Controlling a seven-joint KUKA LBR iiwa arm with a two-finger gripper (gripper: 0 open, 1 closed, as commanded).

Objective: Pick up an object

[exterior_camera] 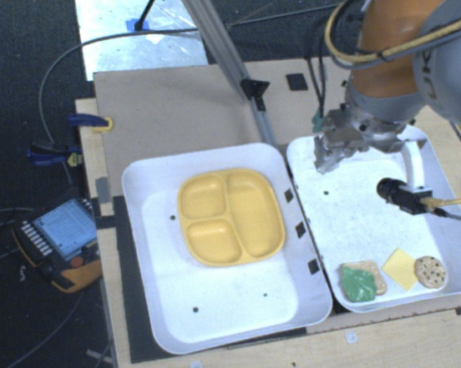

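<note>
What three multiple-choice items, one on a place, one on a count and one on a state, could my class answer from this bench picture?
1. Where does the yellow divided plate lie?
A. in the left bin
B. in the right bin
C. on the floor

2. How many compartments does the plate have?
A. two
B. three
C. five

3. Where do the small food items lie in relation to the gripper?
A. between its fingers
B. touching it
C. apart from it, at the right bin's near edge

Answers: 1 A, it sits within the left bin. 2 B, ridges divide three wells. 3 C, the green-topped item, yellow slice and cookie lie in the right bin, far from the gripper.
</note>
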